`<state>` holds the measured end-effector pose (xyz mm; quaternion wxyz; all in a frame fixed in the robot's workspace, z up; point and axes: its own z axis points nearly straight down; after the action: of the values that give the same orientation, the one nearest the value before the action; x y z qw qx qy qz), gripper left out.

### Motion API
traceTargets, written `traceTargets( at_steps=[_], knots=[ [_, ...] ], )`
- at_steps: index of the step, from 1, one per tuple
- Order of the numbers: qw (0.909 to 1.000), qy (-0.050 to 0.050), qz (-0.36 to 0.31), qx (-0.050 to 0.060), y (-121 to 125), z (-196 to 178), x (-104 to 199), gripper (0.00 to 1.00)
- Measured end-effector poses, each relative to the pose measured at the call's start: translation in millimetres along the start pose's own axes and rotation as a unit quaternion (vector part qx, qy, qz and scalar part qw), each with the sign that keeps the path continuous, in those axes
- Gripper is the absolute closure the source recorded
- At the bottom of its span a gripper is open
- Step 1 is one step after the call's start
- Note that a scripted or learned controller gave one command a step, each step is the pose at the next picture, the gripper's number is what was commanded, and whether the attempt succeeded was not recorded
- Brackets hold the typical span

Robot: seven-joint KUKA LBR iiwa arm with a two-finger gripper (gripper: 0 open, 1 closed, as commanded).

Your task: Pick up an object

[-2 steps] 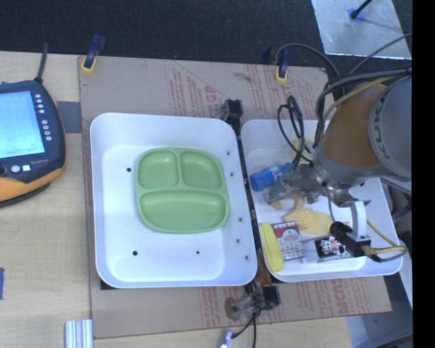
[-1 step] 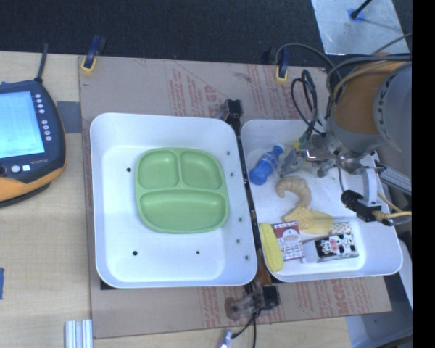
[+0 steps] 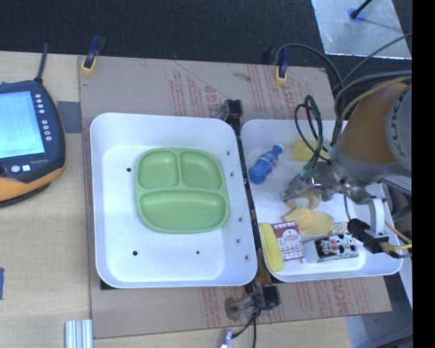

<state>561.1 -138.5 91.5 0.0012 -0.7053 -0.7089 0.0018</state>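
Arm [image 3: 373, 133]: grey w/ orange band, reaching in from right of frame, hanging over the right bin's upper-right part.
Gripper [image 3: 302, 191]: sitting low in the right bin, centre-right of frame, just above the yellow item; fingers too dark and small to read, can't tell if spread or pinching anything.
Right bin [image 3: 362, 267]: white, shallow, holding the loose objs.
Blue bottle [image 3: 264, 164]: lying tilted in the bin's upper-left, apart from gripper.
Yellow item [image 3: 309, 220]: pale, lumpy, lying just below the gripper, mid-bin.
Corn cob [image 3: 270, 246]: lying along the bin's lower-left edge.
Red-white card [image 3: 289, 240]: lying beside the corn, lower centre.
Small box [image 3: 336, 246]: white w/ dark print, sitting lower right.
Left bin [image 3: 116, 259]: white, centre of frame.
Green plate [image 3: 181, 190]: three compartments, lying flat mid left bin.
Tablet [image 3: 18, 133]: screen glowing, far left on bench.
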Motion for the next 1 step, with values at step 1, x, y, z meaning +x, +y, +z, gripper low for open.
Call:
traceTargets(
  at_steps=[1],
  knots=[
    [1.0000,0.000,-0.001,-0.001,23.0,-0.4,30.7,0.00]
  ],
)
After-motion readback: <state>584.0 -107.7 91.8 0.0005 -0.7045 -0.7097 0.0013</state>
